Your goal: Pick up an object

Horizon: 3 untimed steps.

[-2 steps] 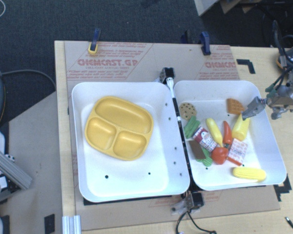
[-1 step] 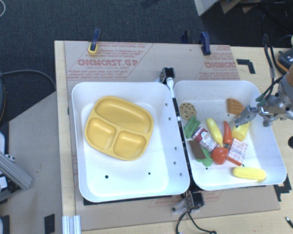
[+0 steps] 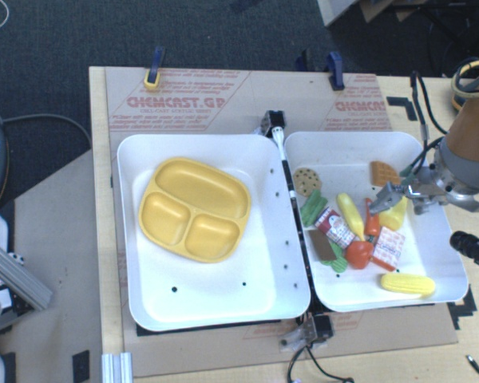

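The right bin [image 3: 435, 250] holds a heap of toy food. In it I see a round cookie [image 3: 306, 180], a green piece [image 3: 313, 208], a yellow banana-like piece [image 3: 350, 214], a red and white packet [image 3: 338, 228], a red tomato [image 3: 359, 254], a second packet [image 3: 388, 247], a yellow corn cob [image 3: 407, 283] and a brown cracker [image 3: 383, 172]. My gripper [image 3: 389, 199] reaches in from the right and hangs low over a small yellow piece [image 3: 394, 216] and a red piece [image 3: 373, 223]. Whether it touches them is unclear.
The left bin [image 3: 144, 282] bears a yellow three-compartment plate [image 3: 193, 210]. A black divider [image 3: 291, 214] runs between the bins. Blue clamps [image 3: 335, 70] sit on the bench's far edge. The grey arm [image 3: 463, 158] crosses the right bin's right rim.
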Each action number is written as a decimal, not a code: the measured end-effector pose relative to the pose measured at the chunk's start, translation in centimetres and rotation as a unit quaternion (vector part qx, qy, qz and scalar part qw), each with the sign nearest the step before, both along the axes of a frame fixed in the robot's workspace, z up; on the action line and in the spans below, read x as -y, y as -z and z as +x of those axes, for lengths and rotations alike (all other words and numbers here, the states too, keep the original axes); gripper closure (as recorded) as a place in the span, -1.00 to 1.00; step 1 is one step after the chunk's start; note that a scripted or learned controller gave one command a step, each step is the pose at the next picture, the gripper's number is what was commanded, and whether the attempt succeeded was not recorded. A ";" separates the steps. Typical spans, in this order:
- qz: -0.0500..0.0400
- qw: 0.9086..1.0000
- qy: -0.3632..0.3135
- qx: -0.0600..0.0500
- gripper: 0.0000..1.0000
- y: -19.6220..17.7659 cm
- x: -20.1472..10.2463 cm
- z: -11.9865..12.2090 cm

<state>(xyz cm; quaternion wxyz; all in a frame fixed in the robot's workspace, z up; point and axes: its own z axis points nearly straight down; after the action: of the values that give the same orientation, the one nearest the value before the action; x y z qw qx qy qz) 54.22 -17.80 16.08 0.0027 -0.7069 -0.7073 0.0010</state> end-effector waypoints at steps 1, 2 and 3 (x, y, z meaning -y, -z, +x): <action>0.000 1.000 0.000 0.000 -1.00 5.8 -0.2 0.8; 0.000 1.000 0.000 0.000 -1.00 7.7 -0.3 0.8; -0.001 1.000 0.001 0.002 1.00 6.6 -0.2 0.9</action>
<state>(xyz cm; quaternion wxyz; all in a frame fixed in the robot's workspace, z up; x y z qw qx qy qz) 55.09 -17.60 9.52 0.0004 -0.7074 -0.7068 0.0000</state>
